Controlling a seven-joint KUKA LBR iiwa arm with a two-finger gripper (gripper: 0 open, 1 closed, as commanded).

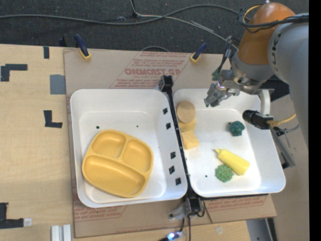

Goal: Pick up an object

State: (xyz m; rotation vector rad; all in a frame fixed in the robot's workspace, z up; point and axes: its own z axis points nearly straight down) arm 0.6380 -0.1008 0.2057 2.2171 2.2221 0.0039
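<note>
The right bin (261, 182) holds a tan wooden cylinder (186, 112) and a pale yellow block (189, 139) along its left wall. A dark green toy (236, 128) lies near its right side. A yellow bottle-shaped toy (233, 161) and a light green bumpy toy (223, 173) lie toward the front. My gripper (213, 98) hangs over the back of the right bin, right of the cylinder and apart from it. Nothing shows between its fingers.
The left bin (83, 109) carries a yellow divided plate (118, 162). A black divider with clips (173, 134) runs between the bins. Blue and yellow clamps (82, 47) hold the cardboard sheet at the back. Cables (150, 14) cross the dark surface behind.
</note>
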